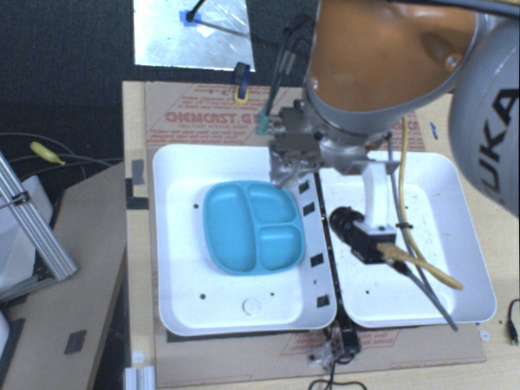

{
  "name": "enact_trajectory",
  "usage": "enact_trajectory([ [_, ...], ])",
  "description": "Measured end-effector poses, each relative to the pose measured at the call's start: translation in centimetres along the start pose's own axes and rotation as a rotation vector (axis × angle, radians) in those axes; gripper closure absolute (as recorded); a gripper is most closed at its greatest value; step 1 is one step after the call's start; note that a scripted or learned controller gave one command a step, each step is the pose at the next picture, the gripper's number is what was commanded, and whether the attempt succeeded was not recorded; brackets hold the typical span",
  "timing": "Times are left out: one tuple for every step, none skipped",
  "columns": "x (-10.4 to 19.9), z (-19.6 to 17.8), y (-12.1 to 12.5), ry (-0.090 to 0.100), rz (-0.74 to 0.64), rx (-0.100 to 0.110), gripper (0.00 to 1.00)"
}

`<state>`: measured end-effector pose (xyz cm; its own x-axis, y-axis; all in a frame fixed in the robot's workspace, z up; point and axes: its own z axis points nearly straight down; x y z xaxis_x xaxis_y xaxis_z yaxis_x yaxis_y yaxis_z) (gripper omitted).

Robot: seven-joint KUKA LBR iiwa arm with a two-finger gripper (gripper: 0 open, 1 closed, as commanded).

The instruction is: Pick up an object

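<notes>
- The grey arm with the broad orange band (382,39) comes in from the upper right and takes up much of the top of the view, its wrist hanging over the far end of the divide between the two bins
- The metal two-finger gripper (286,171) sits low at the far rim of the left shallow white plastic bin (183,299), just above the far right corner of the plate; the wrist hides its tips from this slant, so I cannot tell how wide it stands or whether anything is in its grasp
- A light blue plastic plate with three compartments (252,226) lies flat in the middle of the left bin, one long section on its left side and two smaller ones on its right; its far right corner is touching or just under the gripper, and which of the two cannot be made out
- A small pale round disc (251,305) lies on the floor of the left bin near its front wall, well apart from the plate
- The right shallow white plastic bin (455,218) holds the white bracket (376,197) and black fitting (353,232) that hang from the wrist, with a yellow hose (426,268) and a grey rod trailing toward its front right corner
- Both bins rest on a brown cardboard sheet with red lettering (207,116), beyond which a shiny metal plate (195,23) lies on the dark floor
</notes>
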<state>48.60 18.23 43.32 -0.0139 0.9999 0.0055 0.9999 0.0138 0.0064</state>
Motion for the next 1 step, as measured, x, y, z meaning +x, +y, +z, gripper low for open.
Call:
enact_trajectory([
  [-5.5,0.23,0.02,-0.005,0.017,0.005,1.0],
])
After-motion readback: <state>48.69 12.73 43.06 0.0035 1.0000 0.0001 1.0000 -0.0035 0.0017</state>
